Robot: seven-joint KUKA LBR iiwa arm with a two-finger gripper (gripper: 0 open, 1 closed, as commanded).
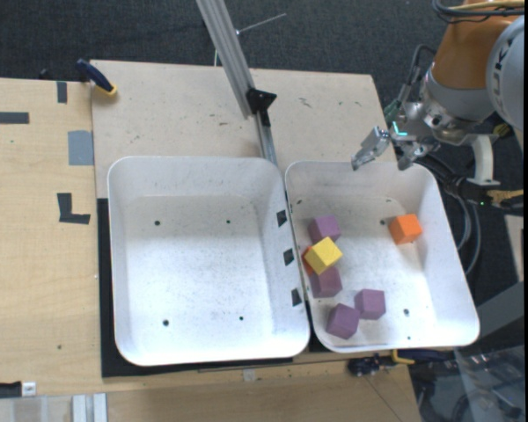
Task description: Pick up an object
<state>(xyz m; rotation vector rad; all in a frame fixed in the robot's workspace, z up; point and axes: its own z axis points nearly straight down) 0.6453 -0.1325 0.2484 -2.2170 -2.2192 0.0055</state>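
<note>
The right bin (449, 262) holds several blocks. An orange cube (406, 228) lies near its right wall. A yellow cube (324, 254) sits between two purple cubes (325, 229) (326, 281) by the left wall. Two more purple cubes (370, 303) (342, 321) lie toward the front. My gripper (384, 155) hangs above the back rim of the right bin, well behind the blocks. It looks open, and nothing is between its fingers.
The left bin (123, 236) stands beside the right one, their walls touching. A slanted metal rail (233, 51) runs down to a black bracket (260, 101) behind the bins. A blue and yellow clamp (97, 77) lies at the bench's back left. Cables (471, 227) hang right of the right bin.
</note>
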